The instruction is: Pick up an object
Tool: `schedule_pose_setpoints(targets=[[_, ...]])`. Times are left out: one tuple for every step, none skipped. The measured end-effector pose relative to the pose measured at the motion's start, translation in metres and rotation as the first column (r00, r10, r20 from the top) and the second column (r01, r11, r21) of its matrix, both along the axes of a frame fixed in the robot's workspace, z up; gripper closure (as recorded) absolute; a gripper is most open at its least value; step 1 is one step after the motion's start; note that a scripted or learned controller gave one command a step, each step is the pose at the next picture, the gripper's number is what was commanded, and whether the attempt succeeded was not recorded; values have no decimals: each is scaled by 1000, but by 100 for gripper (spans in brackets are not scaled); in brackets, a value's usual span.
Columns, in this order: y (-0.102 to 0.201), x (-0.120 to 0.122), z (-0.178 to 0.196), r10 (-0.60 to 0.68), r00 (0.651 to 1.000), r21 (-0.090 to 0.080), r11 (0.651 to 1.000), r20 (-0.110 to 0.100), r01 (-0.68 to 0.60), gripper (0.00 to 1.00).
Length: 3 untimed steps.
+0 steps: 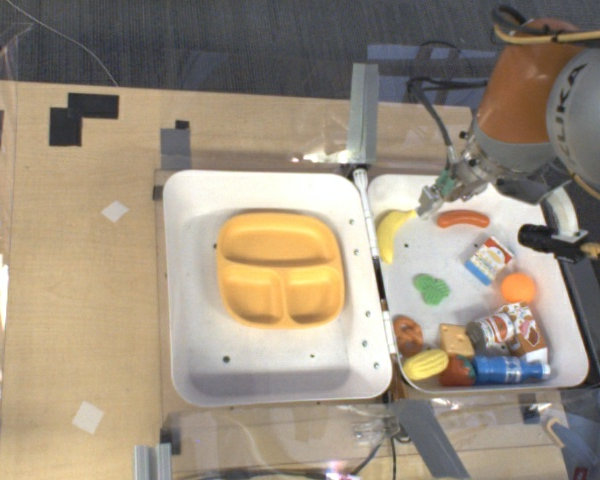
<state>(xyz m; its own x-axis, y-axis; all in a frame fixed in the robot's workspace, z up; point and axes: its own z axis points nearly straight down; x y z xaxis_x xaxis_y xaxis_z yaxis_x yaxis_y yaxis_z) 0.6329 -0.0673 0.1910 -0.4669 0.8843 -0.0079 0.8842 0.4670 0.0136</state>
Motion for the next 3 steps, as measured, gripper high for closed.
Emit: schedule_pose_setpoints(targets=[[-47,-30,-46,192,981,-2,981,-11,-192,100],[23,-20,15,-191,982,3,982,-8,191,100],[-47,-100,74,-193,981,-1,981,-2,193,100]])
